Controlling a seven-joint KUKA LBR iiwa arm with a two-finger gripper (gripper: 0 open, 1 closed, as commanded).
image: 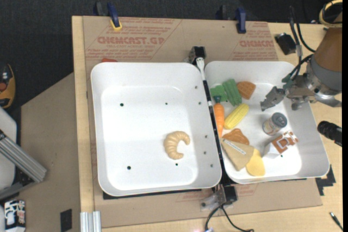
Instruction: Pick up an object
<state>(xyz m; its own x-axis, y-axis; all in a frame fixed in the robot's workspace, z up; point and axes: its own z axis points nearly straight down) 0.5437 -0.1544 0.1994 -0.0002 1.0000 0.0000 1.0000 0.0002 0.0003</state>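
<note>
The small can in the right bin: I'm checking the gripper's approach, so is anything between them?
Nothing visible. The gripper hangs just above the small can, with bare bin floor between; the orange-and-white piece lies on the can's far side.

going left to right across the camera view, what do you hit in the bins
croissant → carrot → corn cob → small can → gripper
</note>
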